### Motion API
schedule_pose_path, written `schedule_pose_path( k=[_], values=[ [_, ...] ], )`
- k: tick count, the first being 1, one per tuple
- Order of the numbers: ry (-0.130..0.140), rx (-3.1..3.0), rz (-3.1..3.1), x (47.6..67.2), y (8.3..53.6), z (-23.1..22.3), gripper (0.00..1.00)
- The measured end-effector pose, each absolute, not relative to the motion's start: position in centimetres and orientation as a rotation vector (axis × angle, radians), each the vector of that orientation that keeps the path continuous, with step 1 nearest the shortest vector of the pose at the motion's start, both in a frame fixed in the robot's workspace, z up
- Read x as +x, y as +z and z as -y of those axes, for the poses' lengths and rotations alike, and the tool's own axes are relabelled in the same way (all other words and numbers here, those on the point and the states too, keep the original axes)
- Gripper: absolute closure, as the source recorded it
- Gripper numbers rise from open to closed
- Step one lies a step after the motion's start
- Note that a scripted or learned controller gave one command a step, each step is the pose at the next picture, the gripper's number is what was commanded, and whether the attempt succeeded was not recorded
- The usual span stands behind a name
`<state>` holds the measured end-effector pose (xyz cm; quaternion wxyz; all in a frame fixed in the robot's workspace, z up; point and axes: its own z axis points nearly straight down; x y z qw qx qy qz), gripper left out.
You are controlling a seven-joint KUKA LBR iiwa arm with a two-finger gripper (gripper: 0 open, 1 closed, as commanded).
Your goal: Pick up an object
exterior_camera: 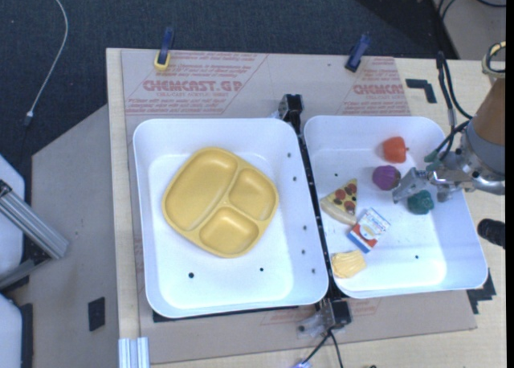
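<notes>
Two jaws of the gripper (411, 190) stand slightly spread in the right bin (458, 274), closing on nothing, just beside a round teal ball (421, 203) and a purple ball (386, 176). Nearby lie an orange ball (393, 149) and a flat pizza slice (343, 201).

Small teal-green object (420, 202), right bin (418, 266), just beside purple ball (386, 176).
</notes>
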<state>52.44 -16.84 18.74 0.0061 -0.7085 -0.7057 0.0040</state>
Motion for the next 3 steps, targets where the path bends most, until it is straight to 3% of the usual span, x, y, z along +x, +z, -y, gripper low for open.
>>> schedule_pose_path(
  k=[1, 2, 3],
  values=[
    [0.000, -2.222, 2.222, 52.8, 19.5, 16.8, 0.00],
    [0.006, -2.217, 2.215, 52.4, 13.2, 17.2, 0.00],
    [-0.009, -2.221, 2.219, 52.6, 8.7, 17.1, 0.00]
  ],
)
